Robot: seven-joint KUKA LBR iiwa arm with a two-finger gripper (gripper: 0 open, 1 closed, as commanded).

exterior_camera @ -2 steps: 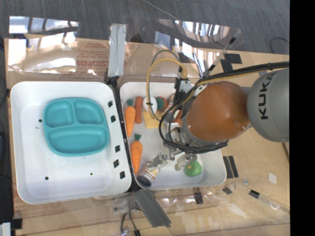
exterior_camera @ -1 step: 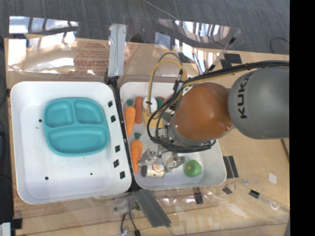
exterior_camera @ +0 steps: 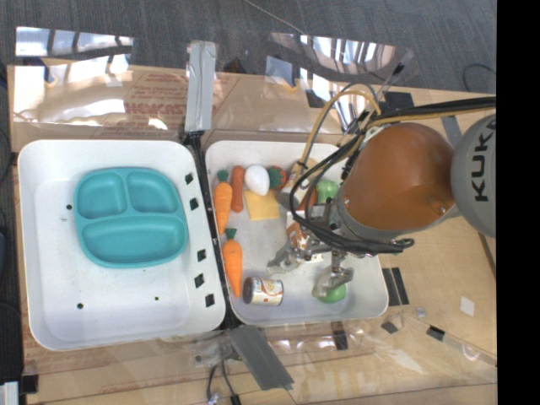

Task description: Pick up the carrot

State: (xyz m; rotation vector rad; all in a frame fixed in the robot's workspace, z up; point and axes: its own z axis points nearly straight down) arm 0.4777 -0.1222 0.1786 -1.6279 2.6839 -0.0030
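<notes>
**Carrots at the right bin's left wall**

Two carrots lie end to end along the left wall of the right bin: one carrot in the upper part, a second carrot just below it. Also in this bin are one white egg, one yellow slice, one small can and a green piece. The left bin holds one teal divided plate. The gripper hangs over the right bin's lower middle, apart from both carrots; whether it is closed cannot be told.
</notes>
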